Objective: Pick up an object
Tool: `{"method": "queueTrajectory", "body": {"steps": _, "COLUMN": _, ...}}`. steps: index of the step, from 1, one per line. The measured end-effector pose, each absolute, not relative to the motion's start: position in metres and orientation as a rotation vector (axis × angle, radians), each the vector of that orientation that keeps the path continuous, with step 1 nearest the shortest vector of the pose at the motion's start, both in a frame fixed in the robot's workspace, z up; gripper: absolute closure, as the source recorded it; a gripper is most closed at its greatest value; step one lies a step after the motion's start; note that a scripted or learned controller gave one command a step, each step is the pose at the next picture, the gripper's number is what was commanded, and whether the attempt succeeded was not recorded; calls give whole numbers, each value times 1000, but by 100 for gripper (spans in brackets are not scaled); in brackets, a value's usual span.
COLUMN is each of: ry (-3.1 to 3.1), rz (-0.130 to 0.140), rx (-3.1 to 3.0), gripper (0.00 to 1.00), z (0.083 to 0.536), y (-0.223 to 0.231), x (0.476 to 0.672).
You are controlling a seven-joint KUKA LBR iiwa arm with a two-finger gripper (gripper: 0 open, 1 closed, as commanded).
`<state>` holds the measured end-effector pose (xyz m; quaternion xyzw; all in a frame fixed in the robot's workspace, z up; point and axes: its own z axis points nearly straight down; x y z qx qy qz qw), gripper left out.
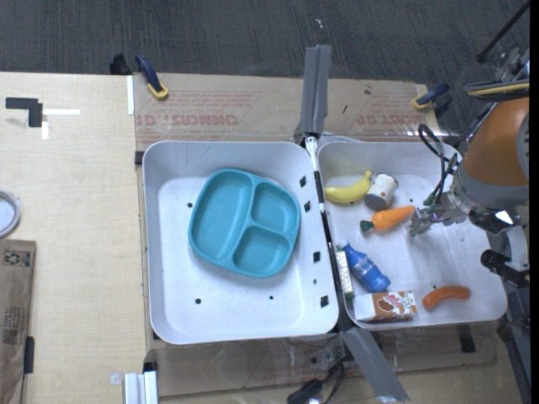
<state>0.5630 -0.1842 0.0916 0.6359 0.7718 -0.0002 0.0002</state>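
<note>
On the left of the surface (pixel 67 183), the left bin (pixel 168 310) held a blue divided plate (pixel 244 223) lying flat near its middle, well apart from everything the task could want.

The pickable things were all in the right bin (pixel 472 314). Nearest the divider lay a blue bottle (pixel 364 268) on its side, with a small carton (pixel 387 306) just below it against the near wall. Toward the far wall a yellow banana (pixel 349 190) lay beside a small white cup (pixel 381 190) tipped on its side, the two about touching. Below them an orange carrot (pixel 392 219) pointed toward the arm, and farther right, near the front corner, an orange sausage (pixel 446 296) lay alone.

The claw (pixel 429 220) was down inside the right bin, just beside the carrot's right-hand tip — near enough that the carrot looked like the target. Nothing was visible between its fingers, so no object was held; how wide it stood was too small and cluttered to tell.

By my reading the step in hand was the approach, with the grasp not yet made. The next move would call for centring over the carrot's body rather than its tip, lining the fingers across its narrow width, then closing and lifting straight up — a round, tapered thing like that could roll or squirt aside if pinched off-centre.
</note>
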Motion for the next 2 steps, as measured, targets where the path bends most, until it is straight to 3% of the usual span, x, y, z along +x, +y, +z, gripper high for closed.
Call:
{"method": "queueTrajectory", "body": {"steps": 1, "ry": 2424, "rz": -1, "rx": 1998, "gripper": 0, "z": 92, "y": -184, "x": 563}}
{"method": "queueTrajectory", "body": {"steps": 2, "ry": 2380, "rz": -2, "rx": 2050, "gripper": 0, "z": 92, "y": -145, "x": 624}}
